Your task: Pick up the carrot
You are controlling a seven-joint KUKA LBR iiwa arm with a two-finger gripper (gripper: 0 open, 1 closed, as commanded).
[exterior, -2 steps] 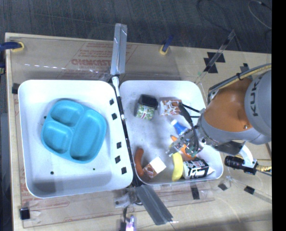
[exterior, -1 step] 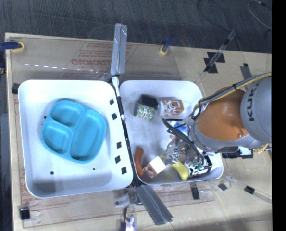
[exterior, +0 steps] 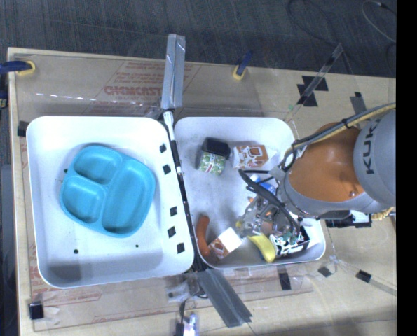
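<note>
Camera view is showing you the gripper [exterior: 268, 219] hanging low over the clutter in the right bin [exterior: 194, 135], and you cannot tell what state it is in. The carrot [exterior: 203, 233] is lying free at that bin's near left edge, just beside a white block [exterior: 228, 241], with a banana [exterior: 263, 247] further right. You are looking at the approach step; next, the arm is needing to shift left over the carrot
</note>
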